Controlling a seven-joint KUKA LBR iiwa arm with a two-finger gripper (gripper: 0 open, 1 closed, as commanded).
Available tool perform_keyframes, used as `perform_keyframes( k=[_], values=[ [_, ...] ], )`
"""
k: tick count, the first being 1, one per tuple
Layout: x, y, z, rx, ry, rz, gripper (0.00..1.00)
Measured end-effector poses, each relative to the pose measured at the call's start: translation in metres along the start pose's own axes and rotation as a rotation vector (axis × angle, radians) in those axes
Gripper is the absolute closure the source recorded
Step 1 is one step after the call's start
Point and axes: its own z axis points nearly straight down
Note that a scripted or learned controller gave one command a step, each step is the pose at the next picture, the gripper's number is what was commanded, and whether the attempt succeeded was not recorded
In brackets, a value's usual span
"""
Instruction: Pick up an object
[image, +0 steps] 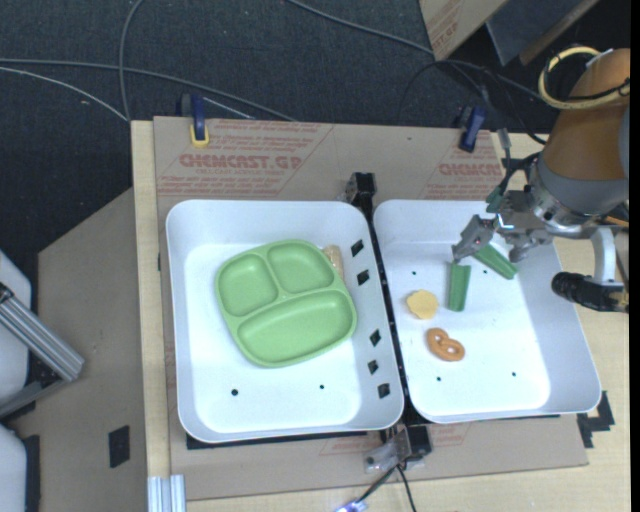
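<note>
The pincer (497, 238) hung over the far part of the right bin (560, 385), its fingers spread apart; a green piece (494, 261) lay at its tips, possibly touched by one finger, though the view was too small to tell. Just left and nearer stood a green stick (458, 287), then a yellow disc (422, 304) and an orange pretzel (446, 346). The left bin (200, 390) held a green divided plate (286, 301).
</note>
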Motion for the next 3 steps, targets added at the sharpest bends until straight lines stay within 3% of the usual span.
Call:
perform_keyframes(
  k=[2,3],
  values=[
    [0.0,-0.009,0.124,0.0,0.0,0.001,0.0],
    [0.0,-0.007,0.109,-0.007,-0.001,0.001,1.0]
  ],
)
